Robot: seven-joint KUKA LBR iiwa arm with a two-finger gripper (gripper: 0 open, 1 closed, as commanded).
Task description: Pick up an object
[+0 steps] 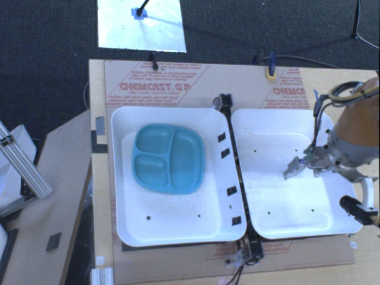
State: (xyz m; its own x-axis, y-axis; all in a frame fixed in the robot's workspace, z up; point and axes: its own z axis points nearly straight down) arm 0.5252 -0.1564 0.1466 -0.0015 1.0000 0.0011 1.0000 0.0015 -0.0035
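Over the right bin (261, 215), the gripper (295, 168) is seen low, nothing between its fingers; whether they are apart cannot be told. The teal plate (169, 158) is seen flat in the left bin (172, 221), well apart from the gripper.

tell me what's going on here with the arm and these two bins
A grey robot arm reaches in from the right, and its pincer sits over the right bin, with nothing seen between its fingers. The one object to pick, a teal divided plate, lies flat in the left bin, well away from the pincer. So no pick has happened yet; the plate is untouched.
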